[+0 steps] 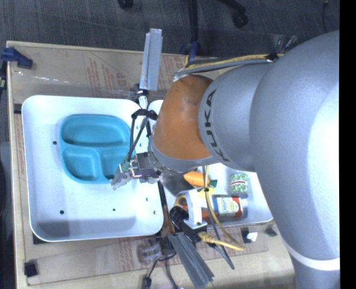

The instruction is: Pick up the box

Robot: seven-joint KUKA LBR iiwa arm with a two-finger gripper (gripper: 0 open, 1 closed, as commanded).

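Observation:
My gripper (pixel 122 175) hangs over the right side of the left bin (pixel 46 221), right next to the lower right corner of a blue divided tray (pixel 95 146). Nothing shows in its grasp. A small box-like pack with a red and yellow label (pixel 228 206) lies in the right bin (pixel 263 212), below the arm. The big grey arm with its orange band (pixel 181 122) hides most of that bin.
Beside the pack in the right bin lie an orange carrot-like piece (pixel 195 178) and a green and white item (pixel 240 184). A grey upright post (pixel 151 59) stands behind the bins. Clamps and metal bars (pixel 187 254) sit at the front edge of the bench.

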